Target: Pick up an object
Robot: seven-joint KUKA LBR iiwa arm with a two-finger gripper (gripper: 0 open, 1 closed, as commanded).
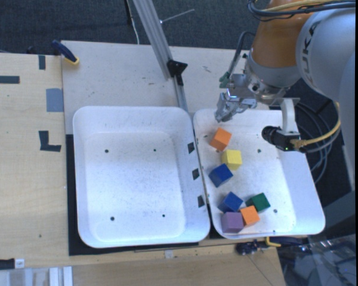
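Seven blocks sit in the right bin [298, 177], and I've got the arm hanging over that bin's far end, so that's where the pick is happening. The gripper [225, 113] hovers just above the upper orange block [221, 139], near it but apart, nothing between it and the block. Whether the gripper is apart or together, I honestly cannot tell; from up here its tip is a dark metal tangle.

Just below the orange one sits the yellow block [232, 158], then the upper blue block [221, 174], each near the next but apart. Down at the near end there's a tight cluster: lower blue block [231, 201], green block [260, 202], small orange block [249, 215], purple block [231, 221], several touching.

My call: the upper orange block is the target, being nearest and with free space on most sides. To do it well I'd centre over it, line up with its flat faces rather than its corners since it sits turned, and come straight down. It lies close to the wall by the left bin [131, 177], so I'd watch for a clip there.

The wrist covers part of the far rim, and the slant hides how high the gripper truly is.
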